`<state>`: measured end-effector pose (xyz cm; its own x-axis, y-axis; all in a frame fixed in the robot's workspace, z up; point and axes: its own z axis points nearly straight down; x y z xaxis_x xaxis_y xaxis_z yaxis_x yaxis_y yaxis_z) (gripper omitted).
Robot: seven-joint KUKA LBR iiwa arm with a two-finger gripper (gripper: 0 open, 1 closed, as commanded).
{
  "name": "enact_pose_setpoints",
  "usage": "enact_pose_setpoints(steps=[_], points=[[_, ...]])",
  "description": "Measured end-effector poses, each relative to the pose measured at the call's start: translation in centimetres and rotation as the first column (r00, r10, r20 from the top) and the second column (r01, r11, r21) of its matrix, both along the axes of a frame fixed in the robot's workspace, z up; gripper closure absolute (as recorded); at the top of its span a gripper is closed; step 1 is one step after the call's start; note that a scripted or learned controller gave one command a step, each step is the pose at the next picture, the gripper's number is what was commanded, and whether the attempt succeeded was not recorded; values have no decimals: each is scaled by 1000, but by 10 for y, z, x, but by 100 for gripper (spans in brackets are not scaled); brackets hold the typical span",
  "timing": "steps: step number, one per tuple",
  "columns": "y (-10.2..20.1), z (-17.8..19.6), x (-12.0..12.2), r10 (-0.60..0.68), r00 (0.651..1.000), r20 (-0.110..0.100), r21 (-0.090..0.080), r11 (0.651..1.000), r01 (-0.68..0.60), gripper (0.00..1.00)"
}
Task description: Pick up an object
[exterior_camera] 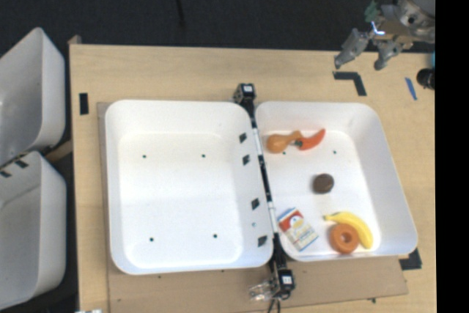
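Above the bench corner, the gripper [370, 53] hung open and empty; it should descend straight over the banana [353, 222].

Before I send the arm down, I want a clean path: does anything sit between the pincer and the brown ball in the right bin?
Nothing visible does. The pincer hangs above the bench beyond the right bin; the brown ball lies alone mid-bin, apart from the banana and red pepper.
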<state>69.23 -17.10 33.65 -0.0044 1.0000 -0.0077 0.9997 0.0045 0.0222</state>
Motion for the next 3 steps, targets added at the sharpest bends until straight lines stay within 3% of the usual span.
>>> enact_pose_setpoints(steps=[1, 2, 3], points=[[32, -205, -5, -1, 1000, -31, 9, 1000, 1, 0], [97, -132, -2, 1, 1000, -17, 8, 1000, -1, 0], [71, -222, -22, -6, 1000, -29, 6, 1000, 7, 0]])
